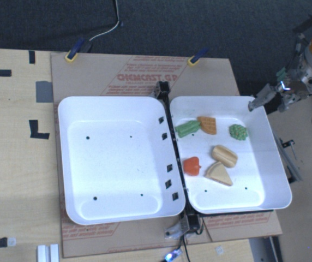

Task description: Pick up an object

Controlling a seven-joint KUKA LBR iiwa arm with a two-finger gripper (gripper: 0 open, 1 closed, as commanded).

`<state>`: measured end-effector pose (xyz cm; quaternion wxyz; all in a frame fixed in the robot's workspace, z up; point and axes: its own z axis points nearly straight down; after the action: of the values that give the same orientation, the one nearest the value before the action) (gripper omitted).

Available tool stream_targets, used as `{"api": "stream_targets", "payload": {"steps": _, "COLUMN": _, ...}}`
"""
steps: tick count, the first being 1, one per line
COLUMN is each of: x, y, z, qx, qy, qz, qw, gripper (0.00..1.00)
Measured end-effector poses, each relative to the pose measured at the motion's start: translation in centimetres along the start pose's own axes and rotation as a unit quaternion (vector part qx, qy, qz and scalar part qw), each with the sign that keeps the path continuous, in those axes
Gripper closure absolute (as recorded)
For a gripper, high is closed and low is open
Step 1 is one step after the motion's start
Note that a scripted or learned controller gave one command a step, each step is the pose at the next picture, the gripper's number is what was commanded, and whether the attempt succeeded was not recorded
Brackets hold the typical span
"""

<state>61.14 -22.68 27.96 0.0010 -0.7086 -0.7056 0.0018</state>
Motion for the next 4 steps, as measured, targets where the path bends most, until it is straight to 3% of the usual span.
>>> {"api": "stream_targets", "payload": {"steps": 1, "x": 1.4, "y": 3.9, "z": 5.6, "qx": -0.001, "qy": 0.0, "qz": -0.003, "qw": 1.0, "gripper": 0.0}}
{"api": "stream_targets", "payload": {"steps": 2, "x": 3.2, "y": 5.7, "z": 10.3, "qx": -0.001, "qy": 0.0, "qz": -0.003, "qw": 1.0, "gripper": 0.0}}
{"api": "stream_targets", "payload": {"steps": 3, "x": 9.3, "y": 3.9, "z": -19.5, "qx": -0.011, "qy": -0.001, "qz": -0.005, "qw": 0.9999, "gripper": 0.0}}
{"api": "stream_targets", "payload": {"steps": 4, "x": 10.8, "y": -4.7, "z": -25.8, "qx": -0.003, "qy": 0.001, "qz": -0.003, "qw": 1.0, "gripper": 0.0}}
